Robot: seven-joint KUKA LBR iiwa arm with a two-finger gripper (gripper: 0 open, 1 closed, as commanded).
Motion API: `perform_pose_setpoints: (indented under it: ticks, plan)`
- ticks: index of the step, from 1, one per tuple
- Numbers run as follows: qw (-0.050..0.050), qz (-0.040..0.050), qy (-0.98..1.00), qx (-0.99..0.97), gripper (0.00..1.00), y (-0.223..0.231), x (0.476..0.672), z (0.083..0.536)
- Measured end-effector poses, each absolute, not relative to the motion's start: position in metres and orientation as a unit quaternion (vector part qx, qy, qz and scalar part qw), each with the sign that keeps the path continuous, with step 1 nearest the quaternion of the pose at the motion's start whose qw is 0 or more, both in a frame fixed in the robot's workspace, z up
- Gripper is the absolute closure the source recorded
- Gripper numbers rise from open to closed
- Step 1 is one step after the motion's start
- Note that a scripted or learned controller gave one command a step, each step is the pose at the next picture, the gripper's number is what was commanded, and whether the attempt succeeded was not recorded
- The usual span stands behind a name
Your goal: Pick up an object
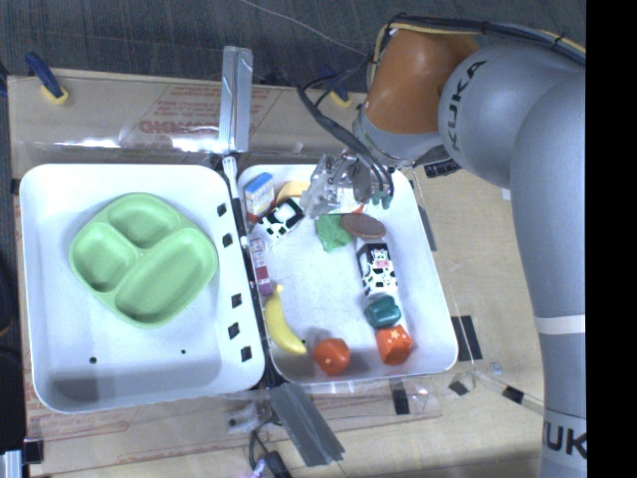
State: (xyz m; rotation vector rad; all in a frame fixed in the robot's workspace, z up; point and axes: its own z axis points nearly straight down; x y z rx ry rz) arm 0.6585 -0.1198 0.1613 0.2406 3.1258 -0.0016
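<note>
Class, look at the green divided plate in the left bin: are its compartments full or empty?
Empty. The green divided plate lies flat in the left bin, and all three compartments show bare green bottoms with no objects in them.

Arm: grey KUKA arm (518, 118) reaches in from the right, its hand (343, 182) low over the right bin's (433, 287) far end.
Right bin: banana (282, 324), orange block (332, 356), cow-print bottle (377, 269), green leaf (332, 231).
Left bin: green divided plate (143, 257).

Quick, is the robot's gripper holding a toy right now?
Gripper: low over the far end of the right bin; whether it grips anything cannot be told.
</note>
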Motion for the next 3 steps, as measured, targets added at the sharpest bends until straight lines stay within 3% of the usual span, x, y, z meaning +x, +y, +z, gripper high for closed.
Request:
perform_pose_setpoints:
  ticks: [1, 2, 3]
  plan:
    - [0.001, 0.0003, 1.0, -0.007, 1.0, -0.042, 0.634, 0.194]
    - [0.0, 0.0007, 0.999, -0.036, 1.0, 0.041, 0.512, 0.192]
    - [0.004, -0.0007, 0.993, -0.117, 1.0, 0.023, 0.635, 0.292]
